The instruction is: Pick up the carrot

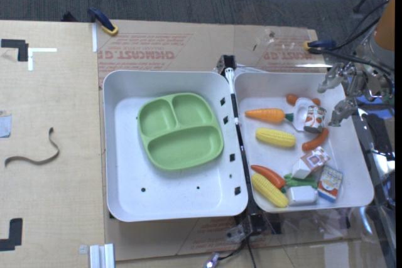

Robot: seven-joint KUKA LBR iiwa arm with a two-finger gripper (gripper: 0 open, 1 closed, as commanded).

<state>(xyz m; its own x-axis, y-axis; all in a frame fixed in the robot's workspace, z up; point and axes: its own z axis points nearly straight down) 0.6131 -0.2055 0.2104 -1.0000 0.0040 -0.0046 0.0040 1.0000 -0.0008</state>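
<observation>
The carrot (265, 114), orange with a green stem pointing right, lies in the upper left part of the right bin (355, 146). My gripper (336, 97) hangs over that bin's upper right corner, well to the right of the carrot. Its two fingers (329, 80) stand apart, open, with nothing between them. A white cup-like toy (312, 117) sits between the carrot's stem and the gripper.
Around the carrot lie a corn cob (275, 137), a red sausage (314, 139), a small orange piece (301, 99), a red pepper (267, 174), a second corn cob (269, 190) and small cartons (330, 184). The left bin (119, 154) holds a green divided plate (181, 130).
</observation>
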